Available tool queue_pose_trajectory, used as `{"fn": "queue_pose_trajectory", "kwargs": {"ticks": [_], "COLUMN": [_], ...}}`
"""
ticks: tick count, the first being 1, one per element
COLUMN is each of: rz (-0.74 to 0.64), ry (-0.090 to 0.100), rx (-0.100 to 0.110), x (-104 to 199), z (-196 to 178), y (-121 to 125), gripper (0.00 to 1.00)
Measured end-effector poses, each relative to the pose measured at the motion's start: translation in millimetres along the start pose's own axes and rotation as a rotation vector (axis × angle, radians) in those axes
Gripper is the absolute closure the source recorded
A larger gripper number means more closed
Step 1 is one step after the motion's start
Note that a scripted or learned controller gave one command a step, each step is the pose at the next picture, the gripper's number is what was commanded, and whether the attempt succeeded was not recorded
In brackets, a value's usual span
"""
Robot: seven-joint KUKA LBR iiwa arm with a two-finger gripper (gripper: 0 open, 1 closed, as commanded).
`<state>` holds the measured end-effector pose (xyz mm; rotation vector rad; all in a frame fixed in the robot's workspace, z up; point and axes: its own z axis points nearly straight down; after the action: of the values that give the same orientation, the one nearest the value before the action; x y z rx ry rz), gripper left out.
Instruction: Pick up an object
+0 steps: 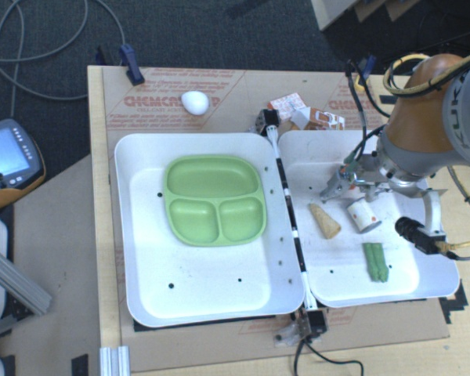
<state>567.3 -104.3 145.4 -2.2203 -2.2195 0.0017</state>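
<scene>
— Two bins on the bench. What sits in the left bin (141,288)?
— One green tray (215,200), smooth plastic, split into three compartments.
— And the right bin (423,284)?
— Three small things: a tan cone (326,220), a white cylinder (363,214) just beside it, and a green bumpy stick (376,261) nearer the front edge.
— Where's the gripper (352,177)?
— Low over the right bin, above the cone and cylinder, under the orange-banded wrist. I cannot tell how the jaws stand; nothing shows between them.
— Anything outside?
— A white egg (194,102) on the brown board behind the left bin.
</scene>
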Motion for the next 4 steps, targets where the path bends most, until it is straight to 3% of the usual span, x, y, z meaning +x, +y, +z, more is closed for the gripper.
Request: {"fn": "queue_pose_trajectory", "kwargs": {"ticks": [1, 2, 3, 4], "rz": [0.0, -0.001, -0.002, 0.0], "ry": [-0.002, -0.002, -0.002, -0.001], "rx": [-0.003, -0.004, -0.005, -0.001], "x": [-38, -66, -46, -40], "z": [55, 60, 60, 60], "y": [47, 86, 92, 82], "gripper": [0.0, 0.0, 0.0, 0.0]}}
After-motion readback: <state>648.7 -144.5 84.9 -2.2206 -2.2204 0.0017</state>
